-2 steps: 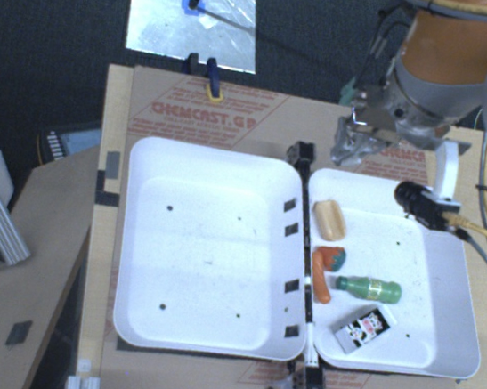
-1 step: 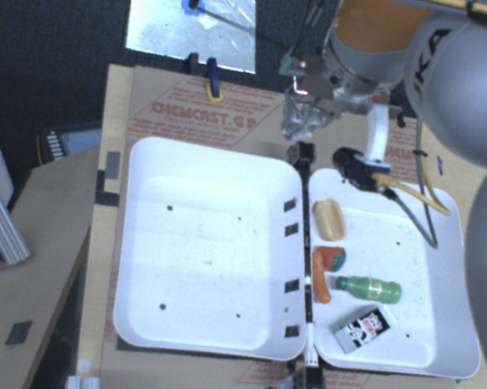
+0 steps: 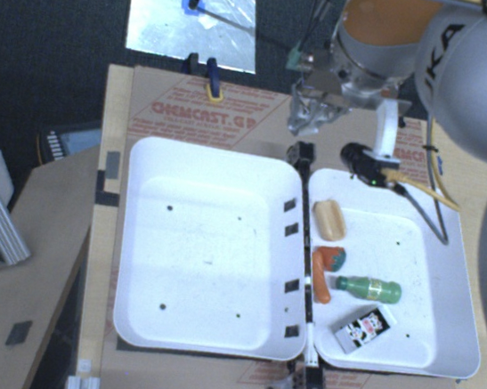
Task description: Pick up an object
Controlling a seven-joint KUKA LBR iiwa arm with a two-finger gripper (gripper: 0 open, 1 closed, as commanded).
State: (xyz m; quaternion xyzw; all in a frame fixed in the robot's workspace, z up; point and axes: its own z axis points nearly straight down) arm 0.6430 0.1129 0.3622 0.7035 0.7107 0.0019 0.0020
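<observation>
In right bin [image 3: 437,351]: bread roll [image 3: 330,219], carrot [image 3: 323,272], green bottle [image 3: 368,289], carton [image 3: 363,330].

Grey arm with orange band [image 3: 385,16] enters from 2 o'clock, wrist pointing down. Metal two-finger gripper [image 3: 306,121] hangs at 12 o'clock, holding nothing visible.

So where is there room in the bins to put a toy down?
The left bin has bare floor wall to wall. In the right bin, the strip past the green bottle is free. Crowded: by the divider, with bun, carrot and small box.
</observation>
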